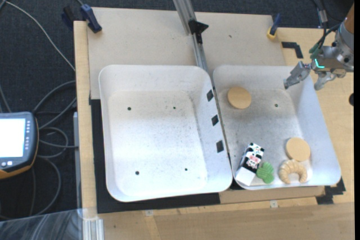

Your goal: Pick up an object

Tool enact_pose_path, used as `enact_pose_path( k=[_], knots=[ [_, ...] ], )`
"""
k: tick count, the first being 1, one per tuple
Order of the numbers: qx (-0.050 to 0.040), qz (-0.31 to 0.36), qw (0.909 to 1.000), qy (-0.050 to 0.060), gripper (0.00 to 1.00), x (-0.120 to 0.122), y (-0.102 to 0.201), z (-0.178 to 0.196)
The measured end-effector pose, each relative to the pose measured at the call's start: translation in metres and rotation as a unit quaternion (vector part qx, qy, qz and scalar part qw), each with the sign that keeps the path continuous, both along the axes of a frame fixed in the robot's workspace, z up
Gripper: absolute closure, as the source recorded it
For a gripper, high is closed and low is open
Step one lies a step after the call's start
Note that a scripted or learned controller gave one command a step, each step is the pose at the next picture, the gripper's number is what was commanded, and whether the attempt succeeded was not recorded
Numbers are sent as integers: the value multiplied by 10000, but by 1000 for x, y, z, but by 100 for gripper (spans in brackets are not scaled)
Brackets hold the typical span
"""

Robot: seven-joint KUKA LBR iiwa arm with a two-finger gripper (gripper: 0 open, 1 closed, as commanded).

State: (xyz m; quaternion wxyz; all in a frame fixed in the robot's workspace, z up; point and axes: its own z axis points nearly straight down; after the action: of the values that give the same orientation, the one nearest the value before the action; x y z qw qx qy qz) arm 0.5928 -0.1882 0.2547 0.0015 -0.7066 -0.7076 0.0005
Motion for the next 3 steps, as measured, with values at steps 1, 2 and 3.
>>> enact_pose_path(
  k=[1,2,3],
  knots=[
    [4,-5,10000,16,0,-3,1,-42],
    [6,-5,10000,17,0,-6,3,-85],
    [6,-9,10000,21,0,-10,-2,-130]
  ],
)
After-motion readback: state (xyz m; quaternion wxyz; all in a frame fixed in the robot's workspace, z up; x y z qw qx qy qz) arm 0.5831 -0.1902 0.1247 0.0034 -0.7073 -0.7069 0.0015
